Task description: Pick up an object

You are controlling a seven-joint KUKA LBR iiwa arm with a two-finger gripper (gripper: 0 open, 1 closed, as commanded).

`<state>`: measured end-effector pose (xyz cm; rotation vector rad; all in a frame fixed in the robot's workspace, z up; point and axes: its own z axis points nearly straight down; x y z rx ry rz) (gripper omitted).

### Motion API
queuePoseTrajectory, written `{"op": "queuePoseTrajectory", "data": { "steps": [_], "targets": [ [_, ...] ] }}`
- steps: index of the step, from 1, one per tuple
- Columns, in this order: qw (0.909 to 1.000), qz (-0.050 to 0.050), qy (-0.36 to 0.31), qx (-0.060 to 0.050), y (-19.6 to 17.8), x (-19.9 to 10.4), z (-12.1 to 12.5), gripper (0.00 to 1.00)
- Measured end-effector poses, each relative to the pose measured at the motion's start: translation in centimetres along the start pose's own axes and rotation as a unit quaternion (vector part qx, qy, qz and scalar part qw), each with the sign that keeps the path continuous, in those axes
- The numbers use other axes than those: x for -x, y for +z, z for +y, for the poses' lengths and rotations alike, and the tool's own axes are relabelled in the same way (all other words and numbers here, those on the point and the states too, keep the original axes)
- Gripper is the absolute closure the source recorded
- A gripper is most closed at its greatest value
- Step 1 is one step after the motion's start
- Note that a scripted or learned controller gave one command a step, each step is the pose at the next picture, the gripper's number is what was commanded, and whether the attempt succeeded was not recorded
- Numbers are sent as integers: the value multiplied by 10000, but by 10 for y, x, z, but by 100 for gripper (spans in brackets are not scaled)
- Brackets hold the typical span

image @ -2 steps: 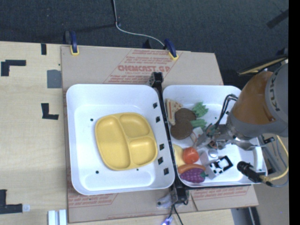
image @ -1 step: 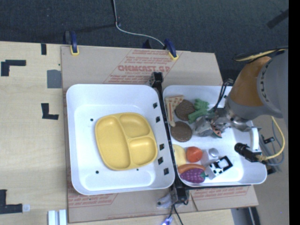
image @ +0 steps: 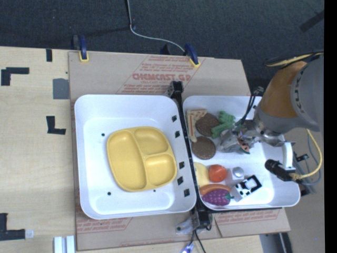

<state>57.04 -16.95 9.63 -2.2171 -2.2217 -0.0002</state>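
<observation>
The right bin (image: 279, 194) holds several toy foods. Two brown round cookies (image: 207, 124) (image: 204, 148) lie at its left side, with a green leafy piece (image: 226, 119) behind them. My gripper (image: 233, 139) is low in the bin's middle, just right of the cookies and below the green piece. A small orange-and-dark bit (image: 245, 144) shows beside it. An orange tomato (image: 217, 172), a yellow piece (image: 200, 173), purple grapes (image: 217, 197) and a black-and-white block (image: 247, 186) lie nearer the front.
The left bin (image: 89, 115) bears a yellow divided plate (image: 141, 157). A black divider (image: 184, 141) runs between the bins. The grey arm with its orange band (image: 287, 96) reaches over the right bin's right wall. A tan cracker (image: 195, 115) lies at the bin's back left.
</observation>
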Motion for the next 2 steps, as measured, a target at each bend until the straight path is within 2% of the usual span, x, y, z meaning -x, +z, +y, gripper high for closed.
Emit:
{"op": "queuePoseTrajectory", "data": {
  "steps": [1,2],
  "targets": [
    [10000,-10,-30,49,-81,-55,39,100],
    [10000,2,-22,-9,-88,-117,5,100]
  ]
}}
